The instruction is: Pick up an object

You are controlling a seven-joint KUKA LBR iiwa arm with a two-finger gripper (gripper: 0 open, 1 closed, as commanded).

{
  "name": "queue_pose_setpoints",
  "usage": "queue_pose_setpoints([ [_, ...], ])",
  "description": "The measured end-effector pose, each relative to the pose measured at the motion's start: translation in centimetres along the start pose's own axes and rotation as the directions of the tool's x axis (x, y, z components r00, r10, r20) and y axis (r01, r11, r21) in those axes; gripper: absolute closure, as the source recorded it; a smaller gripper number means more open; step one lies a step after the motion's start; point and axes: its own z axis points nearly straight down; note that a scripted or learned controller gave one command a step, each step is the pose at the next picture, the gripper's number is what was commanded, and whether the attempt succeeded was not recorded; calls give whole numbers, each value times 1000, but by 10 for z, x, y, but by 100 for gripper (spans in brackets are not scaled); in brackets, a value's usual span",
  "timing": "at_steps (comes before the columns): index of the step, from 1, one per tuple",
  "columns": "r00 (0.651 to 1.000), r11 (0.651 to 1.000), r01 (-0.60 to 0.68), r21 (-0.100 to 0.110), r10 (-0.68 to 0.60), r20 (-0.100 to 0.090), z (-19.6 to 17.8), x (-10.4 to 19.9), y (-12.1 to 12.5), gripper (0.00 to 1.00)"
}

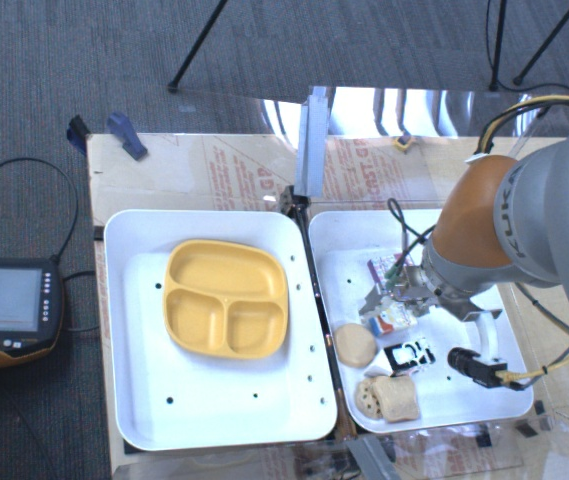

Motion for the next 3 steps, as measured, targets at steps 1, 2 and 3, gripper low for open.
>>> queue_pose_setpoints([
  [1,999,999,43,0,-43,0,0,-4,3,0],
  [2,1000,1000,-24,-7,24,1,-1,4,-3,0],
  [3,979,979,-203,10,203,-2,6,-7,-16,0],
])
